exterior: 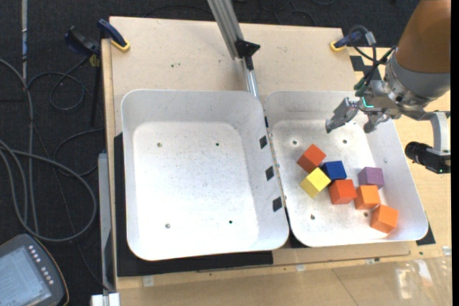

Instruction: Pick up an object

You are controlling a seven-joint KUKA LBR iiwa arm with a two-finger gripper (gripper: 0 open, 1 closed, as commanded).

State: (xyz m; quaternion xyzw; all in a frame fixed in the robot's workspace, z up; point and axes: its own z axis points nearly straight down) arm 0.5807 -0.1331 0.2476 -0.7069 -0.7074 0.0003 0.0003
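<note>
Tabletop [186, 46] carries both bins; the right bin [401, 175] holds the block cluster at lower right of frame. End effector [355, 118] hovers at the bin's upper edge, fingers spread and grasping nothing. The orange block [312, 156] lies just below-left of it, nearest target.

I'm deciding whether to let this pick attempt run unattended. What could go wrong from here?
1. The blocks are packed together: the blue cube touches the yellow cube and a red-orange cube, so the hand may have little room to straddle one, or may shove neighbours.
2. The orange cube sits close to the right bin's wall, which could block a descent there.
</note>
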